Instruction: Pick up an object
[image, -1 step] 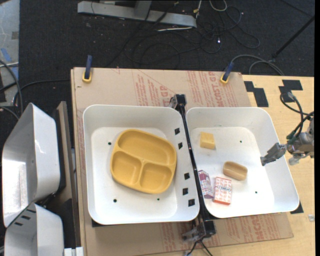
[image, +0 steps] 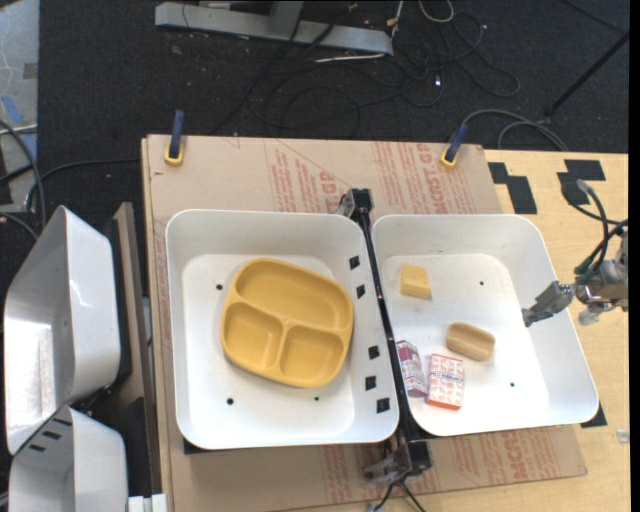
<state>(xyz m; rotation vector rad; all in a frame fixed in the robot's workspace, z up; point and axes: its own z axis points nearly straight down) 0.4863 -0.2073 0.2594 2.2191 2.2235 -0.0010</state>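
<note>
The right bin (image: 520, 240) holds a pale yellow block (image: 415, 281), a tan rounded loaf-shaped piece (image: 470, 341), a red and white packet (image: 446, 381) and a small pinkish wrapped item (image: 408, 366) by the bin's left wall. My gripper (image: 568, 306) hangs over the right rim of that bin, well to the right of the tan piece. It is open, with nothing between its fingers. A yellow divided plate (image: 285, 322) lies in the left bin (image: 190, 250).
The bins meet at a black-clipped divider (image: 378, 300) and sit on a cardboard sheet (image: 300, 165). Grey tubs (image: 55, 310) stand off the bench's left side. Cables (image: 600, 220) trail at the right behind the arm.
</note>
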